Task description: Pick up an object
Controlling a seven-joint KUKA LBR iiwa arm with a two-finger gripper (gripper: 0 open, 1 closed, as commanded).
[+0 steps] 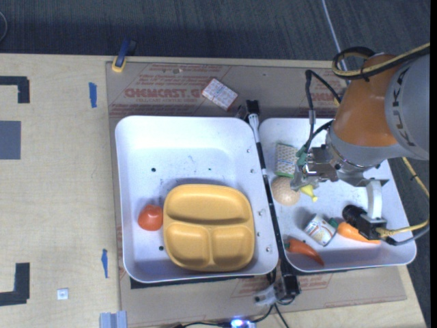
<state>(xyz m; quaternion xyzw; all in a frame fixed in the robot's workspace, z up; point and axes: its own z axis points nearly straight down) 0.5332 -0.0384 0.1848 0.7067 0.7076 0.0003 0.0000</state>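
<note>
My gripper (pixel 308 172) hangs over the left part of the right bin (pixel 404 251), under the grey and orange arm. Just below it lies a small yellow piece (pixel 310 193), and a beige egg-shaped object (pixel 285 190) sits to its left by the bin wall. A green patterned packet (pixel 287 157) lies just behind the gripper. Nearer the front are a small white can (pixel 319 230), an orange carrot (pixel 353 232) and a red-orange pepper-like piece (pixel 305 249). Nothing shows between the fingers.
The left bin (pixel 136 135) holds a big yellow compartment tray (pixel 208 225) and a small red-orange ball (pixel 150 217) at its left. A small patterned card (pixel 219 93) lies on the board behind the bins.
</note>
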